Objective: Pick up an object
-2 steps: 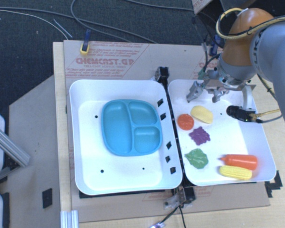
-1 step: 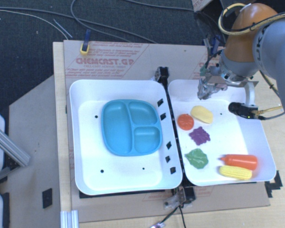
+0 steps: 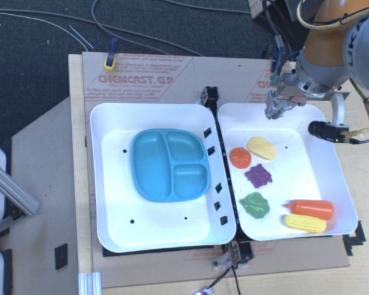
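Observation:
The right bin [image 3: 332, 165] holds several toy foods: a yellow lemon-like piece [image 3: 261, 147], an orange-red tomato [image 3: 240, 158], a purple grape cluster [image 3: 258, 176], a green leafy piece [image 3: 255, 204], an orange carrot [image 3: 312, 208] and a yellow corn cob [image 3: 305, 224]. My gripper [image 3: 275, 110] hangs over the far edge of that bin, above and behind the lemon piece, with nothing seen between its fingers. Its fingertips point down and look close together.
The left bin [image 3: 111, 214] holds a blue divided plate [image 3: 170, 165]. Black clips [image 3: 210, 96] join the two bins along the middle. A black cable fitting [image 3: 325, 129] sticks out beside the wrist over the right bin's far corner. Cables lie on the dark floor behind the bench.

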`<state>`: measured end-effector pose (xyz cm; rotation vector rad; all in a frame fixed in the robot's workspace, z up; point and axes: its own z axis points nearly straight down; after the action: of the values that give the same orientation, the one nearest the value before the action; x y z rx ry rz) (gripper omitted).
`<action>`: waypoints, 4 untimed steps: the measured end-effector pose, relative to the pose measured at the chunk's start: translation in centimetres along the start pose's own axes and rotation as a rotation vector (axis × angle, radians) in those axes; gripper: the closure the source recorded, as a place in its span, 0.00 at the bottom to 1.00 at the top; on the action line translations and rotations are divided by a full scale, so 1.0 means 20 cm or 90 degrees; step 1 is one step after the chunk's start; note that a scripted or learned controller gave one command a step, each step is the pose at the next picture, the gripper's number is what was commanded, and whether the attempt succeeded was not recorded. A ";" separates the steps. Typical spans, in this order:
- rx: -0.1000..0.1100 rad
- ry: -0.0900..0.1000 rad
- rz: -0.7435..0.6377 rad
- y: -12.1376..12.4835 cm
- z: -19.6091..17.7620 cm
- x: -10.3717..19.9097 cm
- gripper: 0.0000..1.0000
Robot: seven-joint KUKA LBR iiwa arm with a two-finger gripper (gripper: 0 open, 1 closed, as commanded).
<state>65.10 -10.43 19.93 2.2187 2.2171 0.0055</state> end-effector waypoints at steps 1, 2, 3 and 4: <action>0.002 0.001 -0.001 0.00 -0.07 0.00 1.00; 0.006 0.002 -0.003 -0.09 -0.06 0.29 1.00; 0.006 0.002 -0.003 -0.22 -0.07 0.48 1.00; 0.007 0.002 -0.003 -0.30 -0.04 0.70 1.00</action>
<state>59.01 3.55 20.78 2.2200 2.2292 -0.0025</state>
